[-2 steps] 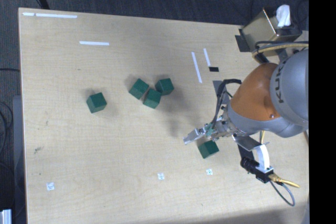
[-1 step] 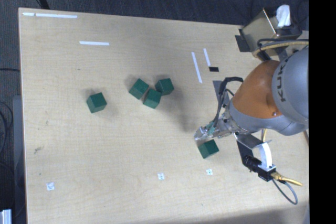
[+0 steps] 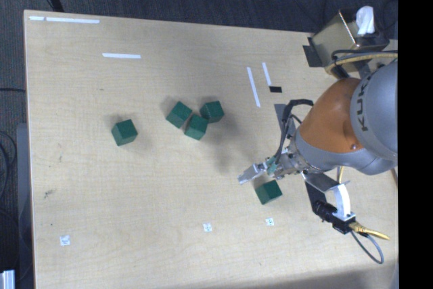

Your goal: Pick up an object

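Though partly hidden, hand [image 3: 262, 176] above cube [image 3: 269, 192].

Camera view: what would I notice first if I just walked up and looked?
Probably the big grey and orange robot arm reaching in from the right, with its gripper just above a lone green cube. Next, three green cubes huddle together mid-table, and one more green cube sits alone to their left on the wooden table.
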Robot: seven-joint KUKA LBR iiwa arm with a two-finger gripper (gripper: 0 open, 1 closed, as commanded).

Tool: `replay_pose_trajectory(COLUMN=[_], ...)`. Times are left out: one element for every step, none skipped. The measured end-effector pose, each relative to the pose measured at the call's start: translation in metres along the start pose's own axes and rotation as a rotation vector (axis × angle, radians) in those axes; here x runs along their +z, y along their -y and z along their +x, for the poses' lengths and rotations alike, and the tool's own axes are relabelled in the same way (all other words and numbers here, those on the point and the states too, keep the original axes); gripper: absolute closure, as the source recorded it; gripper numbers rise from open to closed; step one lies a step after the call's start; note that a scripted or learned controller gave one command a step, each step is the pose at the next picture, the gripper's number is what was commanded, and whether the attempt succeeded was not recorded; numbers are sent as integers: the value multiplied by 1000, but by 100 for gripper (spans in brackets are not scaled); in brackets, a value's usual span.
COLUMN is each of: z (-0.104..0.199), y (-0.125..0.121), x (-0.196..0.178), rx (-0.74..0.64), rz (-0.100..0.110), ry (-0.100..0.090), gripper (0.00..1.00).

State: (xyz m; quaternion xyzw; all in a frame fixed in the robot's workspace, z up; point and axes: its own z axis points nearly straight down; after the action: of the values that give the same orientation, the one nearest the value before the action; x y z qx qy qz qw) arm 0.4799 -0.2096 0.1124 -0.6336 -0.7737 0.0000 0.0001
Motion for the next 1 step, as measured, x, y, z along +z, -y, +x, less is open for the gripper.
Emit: replay_pose_trajectory(z=[21], y=[-1], x=[21], rx=[-35], rz=[2], ry=[-2], gripper=[0])
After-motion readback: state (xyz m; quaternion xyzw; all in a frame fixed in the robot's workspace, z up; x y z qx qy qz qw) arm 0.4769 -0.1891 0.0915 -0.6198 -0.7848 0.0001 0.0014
